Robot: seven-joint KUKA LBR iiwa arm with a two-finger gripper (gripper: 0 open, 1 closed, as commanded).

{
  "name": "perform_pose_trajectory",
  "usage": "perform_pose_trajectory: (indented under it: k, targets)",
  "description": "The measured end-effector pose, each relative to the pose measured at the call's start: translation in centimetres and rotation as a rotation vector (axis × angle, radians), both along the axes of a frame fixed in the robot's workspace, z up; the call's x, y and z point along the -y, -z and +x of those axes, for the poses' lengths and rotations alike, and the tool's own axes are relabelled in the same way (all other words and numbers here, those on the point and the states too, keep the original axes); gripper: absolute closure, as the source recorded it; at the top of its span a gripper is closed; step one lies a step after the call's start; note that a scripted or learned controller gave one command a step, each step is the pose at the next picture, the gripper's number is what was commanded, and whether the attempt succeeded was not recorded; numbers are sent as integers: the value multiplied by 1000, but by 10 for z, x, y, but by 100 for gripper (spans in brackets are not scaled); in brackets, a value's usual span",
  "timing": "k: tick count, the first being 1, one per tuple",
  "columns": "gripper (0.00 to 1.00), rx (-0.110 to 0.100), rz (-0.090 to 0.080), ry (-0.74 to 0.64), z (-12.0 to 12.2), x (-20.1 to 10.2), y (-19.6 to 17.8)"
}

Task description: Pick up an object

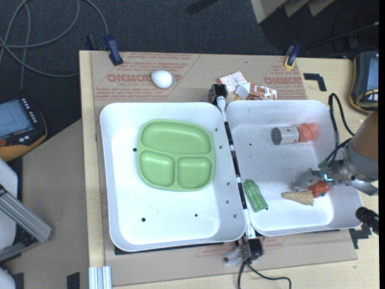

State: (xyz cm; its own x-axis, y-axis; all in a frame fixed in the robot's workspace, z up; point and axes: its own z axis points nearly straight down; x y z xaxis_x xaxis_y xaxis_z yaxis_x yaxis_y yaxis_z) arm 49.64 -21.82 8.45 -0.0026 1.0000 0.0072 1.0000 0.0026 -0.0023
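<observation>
Nearby, grey cylinder beside green packet.

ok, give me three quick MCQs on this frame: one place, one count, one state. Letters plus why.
1. Where does the green divided plate lie?
A. in the left bin
B. in the right bin
C. on the cardboard behind the bins

2. How many compartments does that plate have?
A. two
B. three
C. five

3. How does the grey cylinder lie?
A. upright on its end
B. on its side
C. propped against the green plate

Answers:
1 A: the plate sits in the middle of the left bin.
2 B: one long section at the back, two smaller ones in front.
3 B: it lies flat in the right bin, its round end facing left.
</observation>
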Motion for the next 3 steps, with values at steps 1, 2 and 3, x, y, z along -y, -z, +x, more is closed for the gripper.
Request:
perform_pose_trajectory:
  k: [1, 2, 3]
  targets:
    - [100, 4, -6, 2, 1, 3, -11]
    - [100, 4, -8, 1, 44, -54, -112]
    - [100, 0, -6, 1, 24, -136, -135]
